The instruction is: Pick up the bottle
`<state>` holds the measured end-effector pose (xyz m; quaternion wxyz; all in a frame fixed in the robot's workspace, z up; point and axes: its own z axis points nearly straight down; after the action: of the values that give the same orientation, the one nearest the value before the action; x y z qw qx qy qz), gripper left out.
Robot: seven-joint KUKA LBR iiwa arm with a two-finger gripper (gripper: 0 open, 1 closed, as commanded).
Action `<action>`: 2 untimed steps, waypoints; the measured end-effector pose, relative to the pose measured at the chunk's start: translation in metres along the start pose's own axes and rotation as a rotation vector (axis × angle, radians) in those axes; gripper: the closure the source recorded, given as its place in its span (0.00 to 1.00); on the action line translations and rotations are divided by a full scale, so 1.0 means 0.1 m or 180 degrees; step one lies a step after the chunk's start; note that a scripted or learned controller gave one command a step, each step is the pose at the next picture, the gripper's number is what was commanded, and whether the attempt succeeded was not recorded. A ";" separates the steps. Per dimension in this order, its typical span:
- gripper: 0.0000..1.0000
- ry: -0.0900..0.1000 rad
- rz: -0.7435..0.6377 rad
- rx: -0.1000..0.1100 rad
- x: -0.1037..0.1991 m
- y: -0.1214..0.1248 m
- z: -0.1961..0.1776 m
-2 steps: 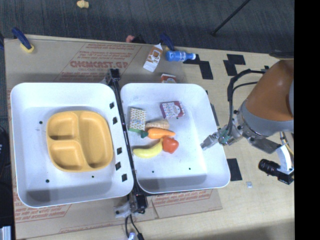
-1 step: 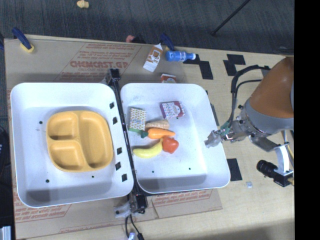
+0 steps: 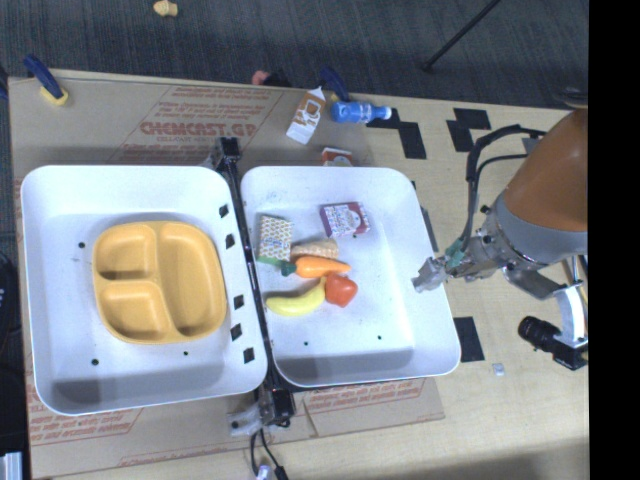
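Bottle lies outside the bins, on the tabletop beyond the right one.

The blue bottle [image 3: 358,113] looks small, light and slick-sided; I'd pinch across its middle. My gripper [image 3: 432,274] hangs over the right bin's [image 3: 400,353] edge; its state I cannot tell.

The fingers [image 3: 432,273] hang over the right rim of the right bin [image 3: 425,313]. Toward the bin's middle from them lies bare white floor, open for passage. Farther on, a cluster blocks the way: tomato [image 3: 341,290], carrot [image 3: 321,266], banana [image 3: 296,302], cracker [image 3: 275,237] and a purple packet [image 3: 344,219]. The bottle [image 3: 357,113] lies well beyond the fingers on the desk [image 3: 440,143], with open surface around it.
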<state>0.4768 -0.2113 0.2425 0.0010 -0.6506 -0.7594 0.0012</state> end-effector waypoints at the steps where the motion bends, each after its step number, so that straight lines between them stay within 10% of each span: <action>1: 1.00 0.0000 -0.0020 0.0002 0.00 0.01 -0.10; 2: 1.00 0.0000 -0.0040 0.0003 0.00 0.01 -0.20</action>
<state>0.4780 -0.2112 0.2630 0.0013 -0.6458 -0.7635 0.0016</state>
